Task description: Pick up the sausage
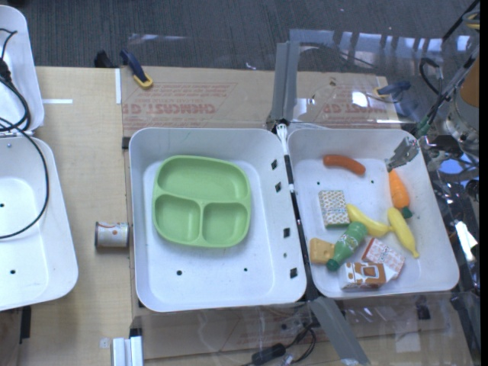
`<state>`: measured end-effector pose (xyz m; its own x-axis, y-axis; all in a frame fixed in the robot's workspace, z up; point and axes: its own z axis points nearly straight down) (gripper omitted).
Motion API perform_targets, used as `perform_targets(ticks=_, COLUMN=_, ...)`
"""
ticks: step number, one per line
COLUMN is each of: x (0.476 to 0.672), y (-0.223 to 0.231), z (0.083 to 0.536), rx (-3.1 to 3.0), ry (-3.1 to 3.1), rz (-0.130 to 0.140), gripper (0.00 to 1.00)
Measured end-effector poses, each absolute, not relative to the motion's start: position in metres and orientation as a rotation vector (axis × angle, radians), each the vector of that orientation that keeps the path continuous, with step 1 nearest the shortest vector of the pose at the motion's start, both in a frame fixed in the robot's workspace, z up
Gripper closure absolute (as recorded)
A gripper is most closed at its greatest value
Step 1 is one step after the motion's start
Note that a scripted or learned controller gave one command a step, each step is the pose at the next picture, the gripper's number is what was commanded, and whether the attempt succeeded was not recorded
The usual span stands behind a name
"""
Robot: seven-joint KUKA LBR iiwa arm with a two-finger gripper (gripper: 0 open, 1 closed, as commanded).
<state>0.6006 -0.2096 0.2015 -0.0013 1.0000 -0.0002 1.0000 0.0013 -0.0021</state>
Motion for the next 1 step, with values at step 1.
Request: perform_targets(ticks=1, x=0.6591, y=-0.1523, z=0.1025, rx=-1.935, ry=-2.476, rz=0.001, gripper=0.0)
